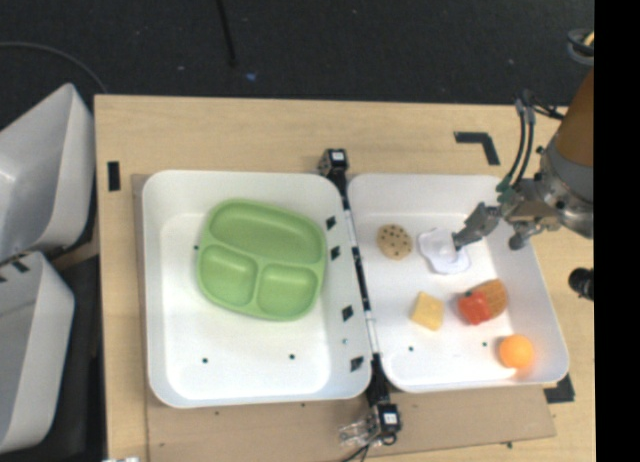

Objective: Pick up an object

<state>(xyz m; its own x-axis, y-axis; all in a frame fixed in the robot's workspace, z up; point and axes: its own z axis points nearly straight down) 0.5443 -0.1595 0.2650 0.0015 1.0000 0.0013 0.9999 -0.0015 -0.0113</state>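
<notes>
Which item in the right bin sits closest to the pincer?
The small white object, right under the pincer; the round brown cookie lies farther left.

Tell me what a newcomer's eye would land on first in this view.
The green divided plate stands out first, lying alone in the left bin. Next come the small bright things in the right bin: an orange ball near the front corner, a red piece, a yellow block and a cookie. The hand reaches in from the right over a white object.
</notes>
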